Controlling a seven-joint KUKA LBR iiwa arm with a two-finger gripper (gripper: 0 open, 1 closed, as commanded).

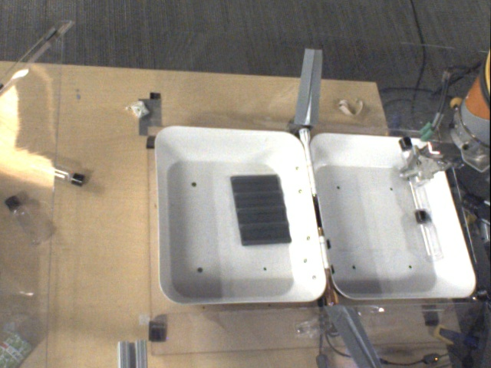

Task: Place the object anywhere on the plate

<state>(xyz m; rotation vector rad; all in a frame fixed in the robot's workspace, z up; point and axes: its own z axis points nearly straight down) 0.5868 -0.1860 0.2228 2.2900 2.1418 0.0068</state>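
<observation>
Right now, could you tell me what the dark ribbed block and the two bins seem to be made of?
The dark ribbed block looks like matte black rubber or foam: no glare, soft ridges. The left bin and right bin look like smooth white moulded plastic, with rounded corners and a faint sheen.

Dark grey carpet floor across twelve o'clock, ribbed in fine lines. Below it, a pale wooden bench filling nine through six o'clock, washed by a bright glare patch at nine. Black cables trailing over the carpet toward two o'clock. A grey metal post just past twelve.
</observation>
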